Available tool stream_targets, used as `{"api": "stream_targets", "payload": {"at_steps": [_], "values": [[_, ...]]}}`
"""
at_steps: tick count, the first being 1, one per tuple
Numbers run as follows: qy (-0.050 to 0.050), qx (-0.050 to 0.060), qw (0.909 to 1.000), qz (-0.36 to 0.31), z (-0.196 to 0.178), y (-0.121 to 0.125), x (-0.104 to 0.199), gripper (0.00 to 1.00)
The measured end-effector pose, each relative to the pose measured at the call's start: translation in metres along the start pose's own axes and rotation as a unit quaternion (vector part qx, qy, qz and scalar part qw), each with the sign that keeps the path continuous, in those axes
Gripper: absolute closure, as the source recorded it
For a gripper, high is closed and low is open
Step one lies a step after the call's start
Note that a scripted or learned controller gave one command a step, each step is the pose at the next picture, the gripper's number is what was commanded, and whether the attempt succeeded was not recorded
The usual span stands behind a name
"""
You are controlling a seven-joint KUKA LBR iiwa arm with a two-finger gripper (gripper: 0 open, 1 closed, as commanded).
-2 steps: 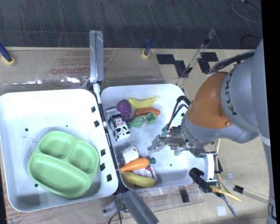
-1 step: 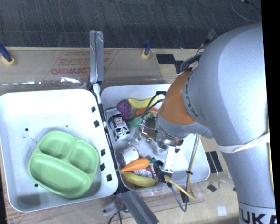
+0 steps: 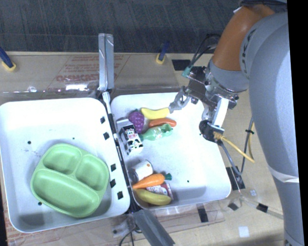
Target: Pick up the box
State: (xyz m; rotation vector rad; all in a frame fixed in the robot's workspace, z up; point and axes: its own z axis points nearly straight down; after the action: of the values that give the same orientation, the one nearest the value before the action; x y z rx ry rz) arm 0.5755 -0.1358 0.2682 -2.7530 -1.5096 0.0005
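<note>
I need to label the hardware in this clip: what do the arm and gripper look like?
The arm is bulky, smooth and grey, with an orange band above the wrist. Black cables loop around the wrist. The gripper is a metal-grey assembly with dark parts.

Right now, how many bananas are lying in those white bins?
2. One banana lies near the far edge of the right bin, beside the grapes. The other banana lies at the near edge, under a carrot. More could be hidden.
</note>
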Motion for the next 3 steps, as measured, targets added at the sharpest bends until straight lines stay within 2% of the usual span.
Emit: {"api": "stream_targets", "payload": {"at_steps": [1, 2, 3], "values": [[-0.001, 0.002, 0.9996, -0.028, 0.177, -0.073, -0.013, 0.0], [0.0, 0.0, 0.9892, -0.146, 0.077, -0.121, 0.007, 0.0], [-0.001, 0.0, 0.9994, -0.036, 0.035, -0.019, 0.025, 0.0]]}}
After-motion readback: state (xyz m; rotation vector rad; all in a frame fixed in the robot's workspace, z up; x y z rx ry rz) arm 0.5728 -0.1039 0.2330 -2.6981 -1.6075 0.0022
